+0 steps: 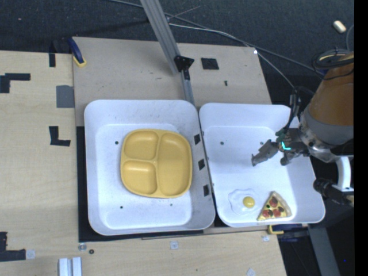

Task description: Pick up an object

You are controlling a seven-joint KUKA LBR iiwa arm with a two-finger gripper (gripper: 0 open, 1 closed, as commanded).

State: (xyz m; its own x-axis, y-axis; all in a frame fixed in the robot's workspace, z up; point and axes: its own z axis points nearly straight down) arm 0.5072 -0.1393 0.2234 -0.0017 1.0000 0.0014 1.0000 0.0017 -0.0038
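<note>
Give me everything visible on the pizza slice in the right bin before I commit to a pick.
The pizza slice is a small toy wedge, plastic by the look, with a tan crust, red topping and darker spots. It lies flat on the floor of the right bin, in the near corner, its tip pointing toward the far side. The fried egg lies just beside it on its left; whether they touch is unclear. The gripper hangs farther back over the bin, apart from the slice.

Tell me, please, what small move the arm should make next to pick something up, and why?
Probably shift the claw toward the near edge of the right bin and lower it over the fried egg or the pizza slice. Both toys lie in that bin's near corner, while the claw hovers over bare floor farther back, with nothing between its tips.
</note>
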